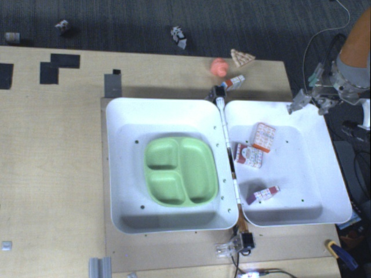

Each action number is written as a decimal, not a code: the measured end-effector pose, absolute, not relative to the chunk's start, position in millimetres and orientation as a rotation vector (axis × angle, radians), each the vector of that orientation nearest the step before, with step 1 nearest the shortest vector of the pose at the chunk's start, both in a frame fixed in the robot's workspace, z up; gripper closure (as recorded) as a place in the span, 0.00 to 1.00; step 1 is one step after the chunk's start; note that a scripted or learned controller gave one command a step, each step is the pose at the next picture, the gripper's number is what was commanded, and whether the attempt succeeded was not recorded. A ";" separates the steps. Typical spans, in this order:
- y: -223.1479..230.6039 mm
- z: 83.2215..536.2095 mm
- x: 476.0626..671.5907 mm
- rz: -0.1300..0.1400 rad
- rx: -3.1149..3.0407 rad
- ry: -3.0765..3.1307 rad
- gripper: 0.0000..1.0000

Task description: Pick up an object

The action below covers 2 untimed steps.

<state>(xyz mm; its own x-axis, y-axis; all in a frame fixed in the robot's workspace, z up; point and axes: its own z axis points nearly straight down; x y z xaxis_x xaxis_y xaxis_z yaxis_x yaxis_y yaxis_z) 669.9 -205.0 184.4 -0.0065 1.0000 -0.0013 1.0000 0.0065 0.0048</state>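
Three small packets lie in the right bin (324,172), all toward its left half: a carton (262,136) with an orange edge farthest back, a red-and-white box (248,155) just nearer and to its left, almost touching the carton, and a small dark red packet (264,193) well apart from them toward the near side. None of them is touched by the arm. The left bin (124,126) holds a green tray (181,170) with three compartments, lying flat in the middle of the bin. The two white bins sit side by side on a pale wooden bench (52,172), their inner rims meeting along a dark seam. The arm (355,51) enters from the far right, its orange band at the frame edge, and the gripper (307,97) hangs over the far right corner of the right bin, above the rim, well apart from the packets; whether it is spread or closed cannot be told, and nothing is seen in it. Beyond the bins on the bench lie a pink ball (219,67), a wedge-shaped toy (242,57) beside it and a small tube (234,83) just nearer. Dark carpet (145,10) runs along the far side, with a few small bits scattered on it.
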 end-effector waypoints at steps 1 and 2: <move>-140.0 92.2 626.0 0.011 2.209 2.221 0.00; -113.5 90.2 537.8 0.017 2.209 2.212 0.00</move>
<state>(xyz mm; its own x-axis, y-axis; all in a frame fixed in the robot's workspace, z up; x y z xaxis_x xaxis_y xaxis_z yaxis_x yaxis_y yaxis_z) 537.8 -113.5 90.2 -0.0014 1.0000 -0.0033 0.9998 0.0015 0.0190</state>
